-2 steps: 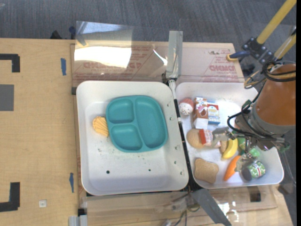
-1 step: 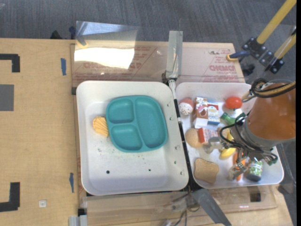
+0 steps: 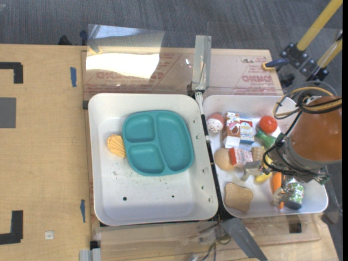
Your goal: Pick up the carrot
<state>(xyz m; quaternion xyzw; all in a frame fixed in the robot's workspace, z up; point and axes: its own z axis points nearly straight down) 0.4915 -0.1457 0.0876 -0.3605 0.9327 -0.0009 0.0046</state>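
From the overhead camera, the carrot (image 3: 277, 181) lies at lower right in the right bin (image 3: 321, 204), crowded by toy food. The gripper (image 3: 272, 170) hangs over it; I cannot tell its jaw opening. Best descend straight, straddling the carrot.

bins (image 3: 103, 145): looking like smooth white plastic, faintly glossy
plate (image 3: 158, 142): showing matt teal plastic
table (image 3: 43, 145): appearing as matt, wood-like board
clear sheet (image 3: 125, 53): glaring like glossy plastic
carrot (image 3: 277, 181): looking like smooth orange plastic
arm band (image 3: 319, 135): showing smooth orange, softly shining
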